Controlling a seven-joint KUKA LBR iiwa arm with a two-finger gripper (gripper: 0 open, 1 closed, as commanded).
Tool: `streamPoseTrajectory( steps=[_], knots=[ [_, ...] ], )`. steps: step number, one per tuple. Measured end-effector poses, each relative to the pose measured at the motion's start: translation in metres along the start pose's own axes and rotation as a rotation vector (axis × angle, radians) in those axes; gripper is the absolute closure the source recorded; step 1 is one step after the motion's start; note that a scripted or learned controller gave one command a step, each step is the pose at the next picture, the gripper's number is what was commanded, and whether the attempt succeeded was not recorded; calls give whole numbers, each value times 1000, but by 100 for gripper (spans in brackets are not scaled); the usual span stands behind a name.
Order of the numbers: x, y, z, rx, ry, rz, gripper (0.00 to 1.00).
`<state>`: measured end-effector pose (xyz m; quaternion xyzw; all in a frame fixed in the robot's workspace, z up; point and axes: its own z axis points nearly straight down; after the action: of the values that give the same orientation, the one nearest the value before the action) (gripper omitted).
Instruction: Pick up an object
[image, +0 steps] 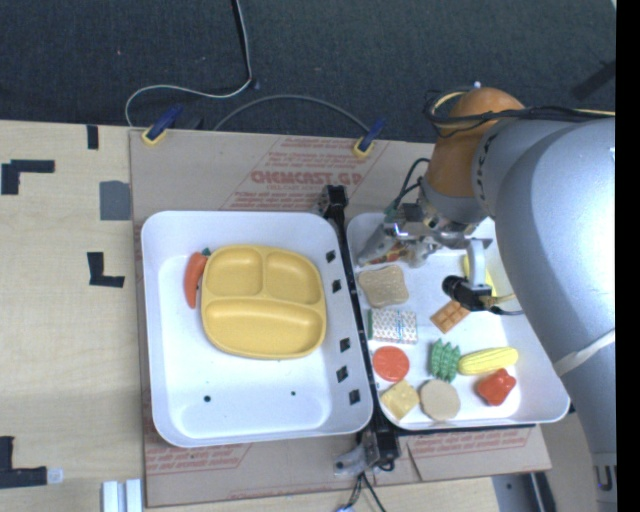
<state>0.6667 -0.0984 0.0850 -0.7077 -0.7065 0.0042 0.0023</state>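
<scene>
you have the arm (560, 200) reaching in from the right, with its tool (398, 240) low over the far left corner of the right bin (530, 398). from this view you cannot tell whether the tool is open or closed. the bread (385, 287) lies just on the near side of the tool, close to the bin's left wall, and you cannot tell whether the tool touches it

follow that wall toward you from the bread and you meet a patterned square (393, 324), then a red disc (391, 361), then a yellow block (400, 400) by the near edge. a beige round (439, 400) sits just right of the block, touching it or nearly so. a green piece (443, 358) lies right of the red disc. the corn (487, 358) lies on its side just right of the green piece, and a red pepper (497, 385) lies just on the near side of the corn. an orange cracker (449, 316) lies tilted around the middle of the bin, on the far side of the green piece and apart from the bread

in the left bin (250, 400) you see a yellow plate (265, 300) with three compartments, set in the far half. a carrot (193, 278) lies between the plate and the bin's left wall, right against the plate's edge

both bins stand side by side on a cardboard sheet (290, 180) laid on the desk (60, 330), and a clamp (158, 130) sits at the sheet's far left corner
</scene>
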Motion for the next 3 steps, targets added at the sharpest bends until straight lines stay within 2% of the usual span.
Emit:
streamPoseTrajectory(
  steps=[3],
  knots=[
    [-3,0,0,1,5,-2,0]
  ],
)
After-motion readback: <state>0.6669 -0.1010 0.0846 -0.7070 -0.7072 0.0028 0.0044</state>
